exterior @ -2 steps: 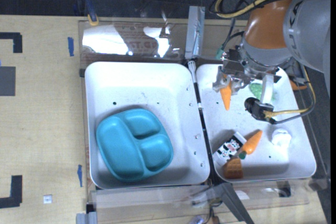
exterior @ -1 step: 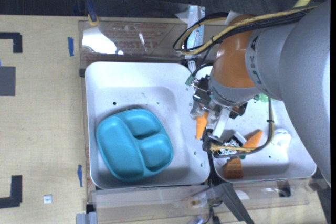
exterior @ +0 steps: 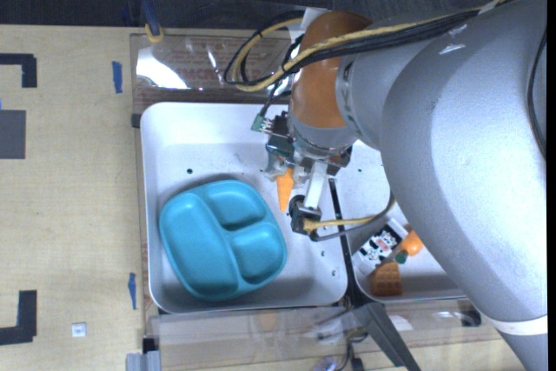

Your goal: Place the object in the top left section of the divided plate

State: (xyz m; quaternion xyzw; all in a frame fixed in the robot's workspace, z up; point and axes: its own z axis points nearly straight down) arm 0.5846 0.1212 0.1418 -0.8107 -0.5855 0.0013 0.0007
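In the left bin [exterior: 165,152], the grey arm [exterior: 452,143] reaches down from the right, its gripper [exterior: 294,187] hanging just right of the blue divided plate [exterior: 221,237]. An orange object [exterior: 284,188] sits between its fingers, clamped there above the bin floor, beside the plate's upper right rim.

No text, number or brand can be read anywhere; the small white item [exterior: 379,246] with black markings in the right bin [exterior: 417,291] carries print too tiny and blurred to make out.
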